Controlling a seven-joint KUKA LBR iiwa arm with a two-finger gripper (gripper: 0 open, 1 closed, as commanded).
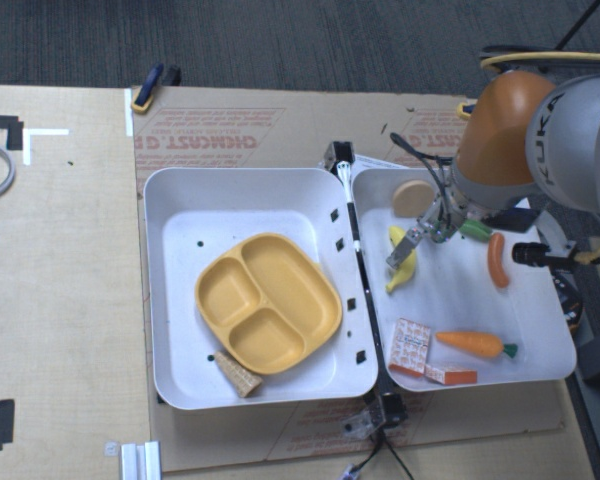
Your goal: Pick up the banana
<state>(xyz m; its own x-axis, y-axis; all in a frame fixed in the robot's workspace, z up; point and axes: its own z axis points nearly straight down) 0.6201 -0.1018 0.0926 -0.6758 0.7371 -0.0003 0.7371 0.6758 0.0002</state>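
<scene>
While reaching in over the right white plastic bin [540,363]: grey two-finger gripper [408,251] pinching curved yellow banana [401,268] near that bin's left wall; orange carrot [470,343], red sausage [497,261], printed card [410,346] lying toward its front edge and right side.

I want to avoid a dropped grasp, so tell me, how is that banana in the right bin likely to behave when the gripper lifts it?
The banana looks small and smooth, probably a light, stiff toy. Its curved, tapering shape could slip or twist between the fingers of the gripper, which sits at its upper half. It lies on bare bin floor, so it may slide if nudged.
</scene>
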